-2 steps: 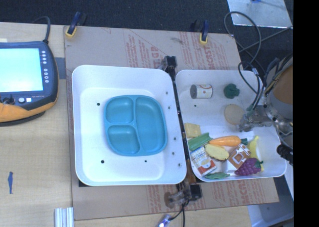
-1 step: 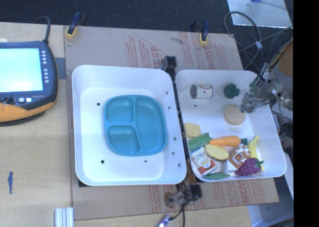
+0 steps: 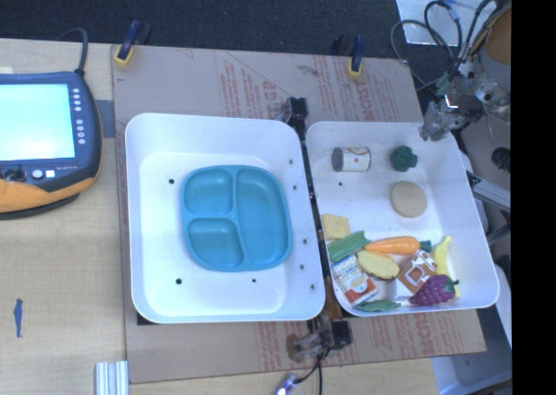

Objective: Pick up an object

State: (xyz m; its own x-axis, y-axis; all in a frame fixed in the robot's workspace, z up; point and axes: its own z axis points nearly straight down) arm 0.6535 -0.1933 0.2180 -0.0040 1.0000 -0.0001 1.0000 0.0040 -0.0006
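Note:
The right white bin (image 3: 465,202) holds several toy foods. A small white can (image 3: 351,159) lies on its side at the far left, with a green broccoli piece (image 3: 402,157) to its right and a beige round cookie (image 3: 408,200) below that. Along the near side is a pile: yellow cheese (image 3: 335,227), a carrot (image 3: 393,246), a potato (image 3: 378,264), a sauce packet (image 3: 347,279), purple grapes (image 3: 432,291) and a banana (image 3: 444,254). My gripper (image 3: 434,127) hangs over the bin's far right corner, above and right of the broccoli, with nothing seen in it.
The left white bin (image 3: 148,211) carries a blue divided plate (image 3: 236,216). A control pendant with a screen (image 3: 39,137) lies at the far left of the bench. Clamps (image 3: 128,43) hold the cardboard mat at the back. Loose cables (image 3: 439,24) hang at the top right.

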